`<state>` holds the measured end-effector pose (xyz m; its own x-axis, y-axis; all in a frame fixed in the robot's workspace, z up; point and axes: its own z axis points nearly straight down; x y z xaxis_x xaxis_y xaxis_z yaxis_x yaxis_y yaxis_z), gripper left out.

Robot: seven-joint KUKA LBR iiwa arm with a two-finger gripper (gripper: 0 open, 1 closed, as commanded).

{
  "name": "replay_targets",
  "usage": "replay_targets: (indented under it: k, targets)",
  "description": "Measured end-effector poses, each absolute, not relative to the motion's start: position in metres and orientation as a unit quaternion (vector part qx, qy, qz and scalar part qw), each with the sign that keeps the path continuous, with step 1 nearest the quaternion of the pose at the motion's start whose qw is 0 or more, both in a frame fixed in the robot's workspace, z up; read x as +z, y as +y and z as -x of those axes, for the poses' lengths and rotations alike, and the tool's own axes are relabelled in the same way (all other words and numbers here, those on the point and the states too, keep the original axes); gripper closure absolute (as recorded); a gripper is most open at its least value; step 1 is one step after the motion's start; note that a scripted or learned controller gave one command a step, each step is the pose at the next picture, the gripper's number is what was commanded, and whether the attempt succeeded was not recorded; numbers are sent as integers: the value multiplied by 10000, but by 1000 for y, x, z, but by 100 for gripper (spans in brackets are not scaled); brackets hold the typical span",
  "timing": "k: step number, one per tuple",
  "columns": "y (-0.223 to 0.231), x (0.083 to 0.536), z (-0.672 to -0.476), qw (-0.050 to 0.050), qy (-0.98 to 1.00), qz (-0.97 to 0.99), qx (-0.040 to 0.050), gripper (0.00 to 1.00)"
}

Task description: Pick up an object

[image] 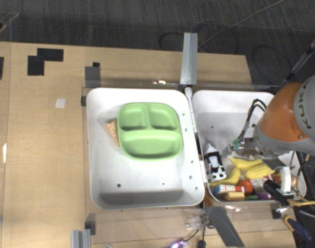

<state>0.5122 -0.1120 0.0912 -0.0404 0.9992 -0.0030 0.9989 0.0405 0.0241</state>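
Yellow banana-shaped plastic pieces [249,167] lie in the shallow white right-hand bin [222,110], directly under the gripper [241,148] and on its near side. They sit on top of a crowded heap against the bin's front wall.

To the left of the gripper, beside the bin's left wall, is a small black-and-white object [214,165]. It touches a second yellow curved piece [230,178]. Nearer the front edge than the gripper are a short red-orange cylinder [245,186] and a white and red tube-like item [228,195] lying flat. These pieces overlap each other, so the yellow ones are hemmed in on the left and front. The bin floor behind the gripper is bare white.

Well to the gripper's left is the shallow white left-hand bin [98,154]. It holds a light green divided plastic plate [149,129] with three compartments. A tan, rough-textured thing [112,132] pokes out from under the plate's left edge, and most of it is hidden. A grey metal post [190,58] stands behind the gap between the two bins.

The grey arm with its orange band [281,122] covers the right part of the right-hand bin and part of the heap. The small pieces at the heap's front are too jumbled to name. The gripper's tip is dark and partly masked by the wrist. It cannot be told whether the jaws are open or closed, or whether they touch the yellow pieces.
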Motion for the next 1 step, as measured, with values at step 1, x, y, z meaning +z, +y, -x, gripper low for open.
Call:
replay_targets:
  k: [1]
  targets:
    - [-110,99,-514,67,7224,-6914,91,100]
